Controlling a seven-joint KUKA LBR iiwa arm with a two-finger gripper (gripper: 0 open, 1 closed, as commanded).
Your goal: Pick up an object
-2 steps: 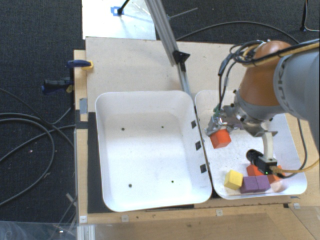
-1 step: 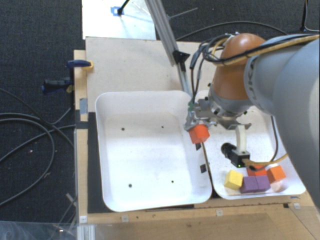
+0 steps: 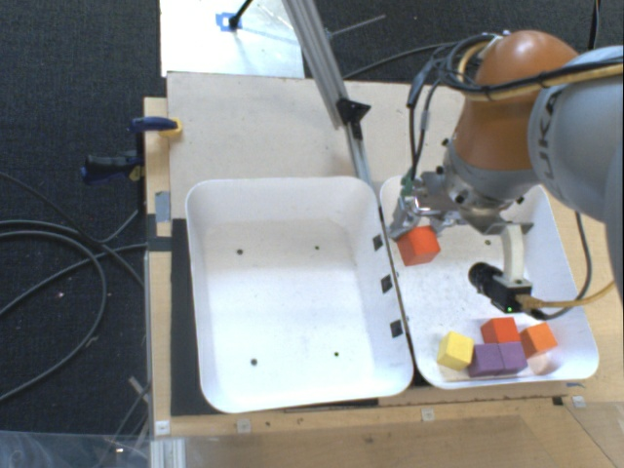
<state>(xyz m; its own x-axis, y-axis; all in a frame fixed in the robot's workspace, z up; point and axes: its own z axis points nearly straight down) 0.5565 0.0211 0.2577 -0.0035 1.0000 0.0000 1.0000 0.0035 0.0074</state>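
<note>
Orange block point(image 3: 419, 246) clamped between gripper point(image 3: 421, 224) fingers.

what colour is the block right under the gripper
Orange-red. The block sits just below the gripper in the right bin, seen in the camera view.

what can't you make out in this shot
- Gripper: the wrist covers its fingers from above, so contact with the orange-red block is uncertain.
- Right bin: the arm hides part of its floor.
- Pale object beside the orange block: too small to identify.
</note>
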